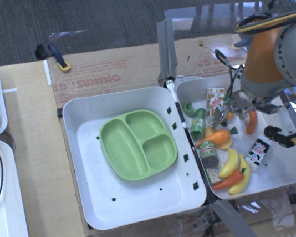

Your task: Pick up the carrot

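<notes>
Carrot first: the orange toy carrot with a green leafy end (214,139) lies in the right white bin (292,175), close to the wall that splits the two bins. It rests on its side. Its long line runs left to right, green end toward the left. It sits in the middle of a pile of toys.

Going from near to far: at the front of the pile are a yellow plastic banana (233,163) and a red toy pepper (228,180), touching each other. A small black and white carton (258,153) lies just beside them, to the right. Then comes the carrot, with a little dark can (208,154) touching it below. Farther back is a green toy bottle (197,123), and a small red-orange piece (251,120) lies off to the right.

The end effector (230,108) hangs just above the carrot and a bit to its right and farther back. The carrot is very near, down and to the left of it. I cannot tell from here if it is spread or pressed together. I see nothing in it.

The left white bin (86,153) holds a light green plastic tray with three parts (138,144). Both bins sit on the brown surface (37,162).
</notes>
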Motion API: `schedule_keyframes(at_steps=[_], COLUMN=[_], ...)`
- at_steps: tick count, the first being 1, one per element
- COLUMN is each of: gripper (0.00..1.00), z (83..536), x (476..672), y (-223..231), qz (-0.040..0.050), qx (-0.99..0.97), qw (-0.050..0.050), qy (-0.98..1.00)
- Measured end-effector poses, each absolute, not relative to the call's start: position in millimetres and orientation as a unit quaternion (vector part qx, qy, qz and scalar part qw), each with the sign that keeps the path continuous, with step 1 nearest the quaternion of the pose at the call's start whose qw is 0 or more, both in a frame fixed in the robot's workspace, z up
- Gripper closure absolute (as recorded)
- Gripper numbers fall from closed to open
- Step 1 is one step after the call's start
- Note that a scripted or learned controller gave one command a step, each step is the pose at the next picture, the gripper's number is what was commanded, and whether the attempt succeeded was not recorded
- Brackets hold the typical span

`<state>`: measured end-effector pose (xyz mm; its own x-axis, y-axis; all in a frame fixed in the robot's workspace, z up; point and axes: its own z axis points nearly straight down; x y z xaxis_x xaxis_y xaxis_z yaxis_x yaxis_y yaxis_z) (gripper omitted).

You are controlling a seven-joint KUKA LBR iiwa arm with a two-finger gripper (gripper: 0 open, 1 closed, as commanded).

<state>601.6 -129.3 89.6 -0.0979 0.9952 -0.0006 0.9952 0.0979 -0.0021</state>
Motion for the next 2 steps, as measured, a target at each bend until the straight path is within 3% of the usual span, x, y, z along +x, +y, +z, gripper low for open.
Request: schedule_keyframes(at_steps=[1,2], gripper=[1.0,1.0], z=[94,189], x=[599.1,584.7], y=[-131,-73], qz=[0.0046,0.0022], qx=[-0.673,-0.71], qw=[0.006,0.002], qy=[-0.739,-0.705])
